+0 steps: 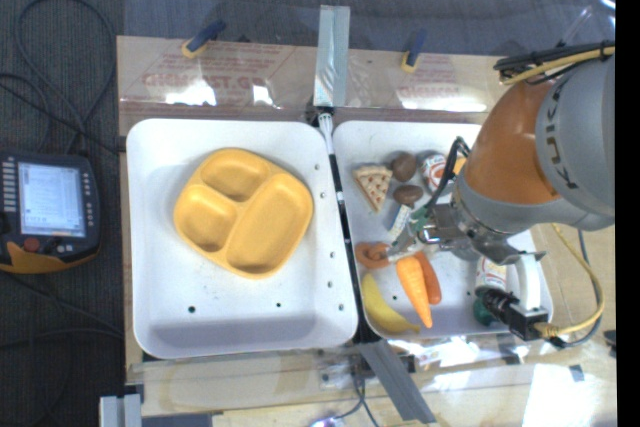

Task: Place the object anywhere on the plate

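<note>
The yellow three-compartment plate (243, 210) lies in the left white bin (160, 315) with nothing on it. In the right bin (345, 140) are toy foods: an orange carrot (417, 288), a yellow banana (384, 308), a wedge of pizza (374, 184), two brown mushrooms (405, 178) and a small orange-red piece (373, 254). My gripper (412, 231) hangs low over the middle of the right bin, just above the carrot's thick end and right of the orange-red piece. Its fingers stand open and I see nothing between them.
The arm's orange band and grey body (530, 155) cover the right bin's right side. A small can (436, 170) and a dark green item (487, 305) lie near the arm. A pendant (45, 210) sits off the bench at left.
</note>
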`<action>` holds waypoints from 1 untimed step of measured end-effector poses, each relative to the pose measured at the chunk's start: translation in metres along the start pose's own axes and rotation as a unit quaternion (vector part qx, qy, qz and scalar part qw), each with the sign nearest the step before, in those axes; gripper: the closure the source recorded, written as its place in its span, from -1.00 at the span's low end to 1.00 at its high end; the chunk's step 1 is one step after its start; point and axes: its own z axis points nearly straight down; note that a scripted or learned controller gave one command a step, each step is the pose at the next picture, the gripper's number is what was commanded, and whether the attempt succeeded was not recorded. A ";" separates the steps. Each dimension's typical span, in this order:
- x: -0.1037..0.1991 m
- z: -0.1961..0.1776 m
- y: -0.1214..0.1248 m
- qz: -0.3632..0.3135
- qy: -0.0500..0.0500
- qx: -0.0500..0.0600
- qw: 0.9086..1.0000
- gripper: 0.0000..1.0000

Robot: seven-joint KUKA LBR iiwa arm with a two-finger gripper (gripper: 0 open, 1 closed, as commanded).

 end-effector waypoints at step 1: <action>0.088 -0.106 0.016 0.091 0.002 -0.003 0.996 1.00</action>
